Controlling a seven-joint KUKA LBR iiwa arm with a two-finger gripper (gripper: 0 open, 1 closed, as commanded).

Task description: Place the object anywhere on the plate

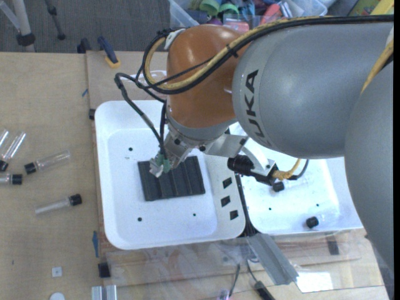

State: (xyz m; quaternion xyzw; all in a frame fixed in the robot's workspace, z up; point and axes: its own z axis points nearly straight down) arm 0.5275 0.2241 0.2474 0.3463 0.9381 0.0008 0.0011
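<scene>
Pincer [161, 165], grip state unclear, hovers at dark ridged plate [181, 181]; arm [300, 86] reads "UKA".

Evenly and brightly lit from above, with soft glare on the arm [300, 86] and its orange band [200, 74], a faint shadow under it across the left bin [119, 136], sharp at centre, slightly soft toward the edges.
</scene>
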